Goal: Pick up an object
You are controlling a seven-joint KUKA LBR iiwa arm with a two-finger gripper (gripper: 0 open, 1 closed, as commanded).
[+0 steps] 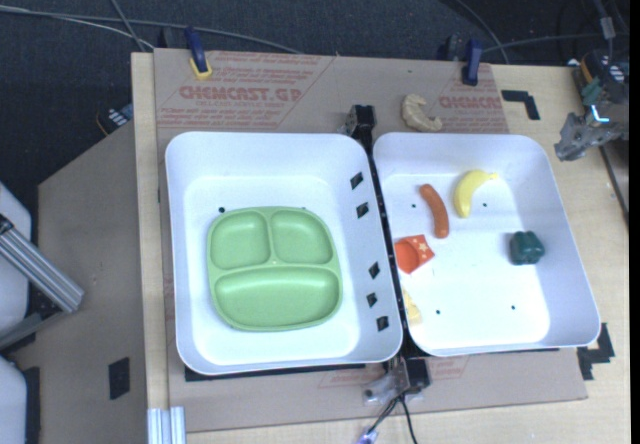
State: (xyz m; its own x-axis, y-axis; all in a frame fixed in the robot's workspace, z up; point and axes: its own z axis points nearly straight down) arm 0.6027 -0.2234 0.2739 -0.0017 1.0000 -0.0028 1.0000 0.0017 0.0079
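- Dark carpet with loose cables surrounds a plywood bench (300, 82) bearing two shallow white bins side by side.
- Left bin (185, 192) holds a green divided tray (273, 268), lying flat at its centre.
- Right bin (570, 262) holds the candidates for picking: a banana (473, 190) near the back, a sausage (434, 209) just beside it, a red packet (414, 253) towards the dividing wall, a dark green lump (526, 248) apart at the right, and a small yellow scrap (412, 310) at the front left.
- A pale, curled piece (422, 113) lies on the bench behind the bins.
- At the right edge, metal parts that may be the gripper (590, 127) sit well clear of the right bin; whether the jaws stand wide or narrow cannot be told.
- Judged stage: the start, with nothing grasped. The next move calls for choosing one item, probably the isolated green lump, and descending squarely over it.
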